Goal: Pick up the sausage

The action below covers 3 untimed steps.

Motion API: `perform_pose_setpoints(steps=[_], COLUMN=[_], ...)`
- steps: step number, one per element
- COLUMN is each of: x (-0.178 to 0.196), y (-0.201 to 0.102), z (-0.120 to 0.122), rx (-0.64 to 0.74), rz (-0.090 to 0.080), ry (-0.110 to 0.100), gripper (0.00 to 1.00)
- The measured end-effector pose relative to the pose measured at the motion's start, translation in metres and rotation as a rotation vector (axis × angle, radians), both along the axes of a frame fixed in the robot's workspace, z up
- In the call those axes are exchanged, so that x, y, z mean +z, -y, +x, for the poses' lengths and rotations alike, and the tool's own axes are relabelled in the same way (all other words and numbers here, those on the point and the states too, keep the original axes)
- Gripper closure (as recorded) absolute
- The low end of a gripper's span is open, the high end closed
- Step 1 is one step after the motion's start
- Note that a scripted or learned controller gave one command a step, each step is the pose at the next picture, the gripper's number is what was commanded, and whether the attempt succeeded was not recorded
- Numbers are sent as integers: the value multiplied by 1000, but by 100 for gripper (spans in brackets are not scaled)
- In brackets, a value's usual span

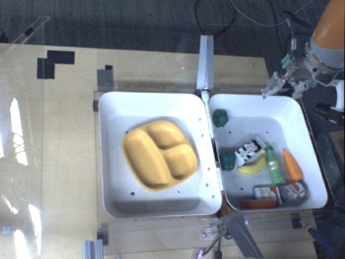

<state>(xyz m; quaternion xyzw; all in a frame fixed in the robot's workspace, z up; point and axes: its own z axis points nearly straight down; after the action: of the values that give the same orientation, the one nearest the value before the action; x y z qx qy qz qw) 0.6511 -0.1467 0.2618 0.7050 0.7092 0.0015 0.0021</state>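
Observation:
The sausage (257,203) is a dark red-brown stick lying flat along the near wall of the right bin (302,117), just under a printed can (280,193). My gripper (283,89) hangs over the far rim of that bin, toward its right corner, well away from the sausage. Its two fingers (268,89) are spread apart with nothing between them, so it is open.
Also in the right bin are a green bottle (275,167), an orange carrot (292,165), a banana (252,167), a small printed box (249,150) and two teal lumps (220,117) (228,161). A large yellow bread-like shape (159,154) lies in the left bin (108,161).

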Motion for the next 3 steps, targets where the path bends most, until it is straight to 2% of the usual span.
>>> perform_pose_setpoints(steps=[1,2,3], x=[-125,-174,-175], y=[-53,-42,-37], z=[6,-46,20], rx=[153,65,-20], rz=[0,0,0], ry=[-1,4,3], gripper=[0,0,0])
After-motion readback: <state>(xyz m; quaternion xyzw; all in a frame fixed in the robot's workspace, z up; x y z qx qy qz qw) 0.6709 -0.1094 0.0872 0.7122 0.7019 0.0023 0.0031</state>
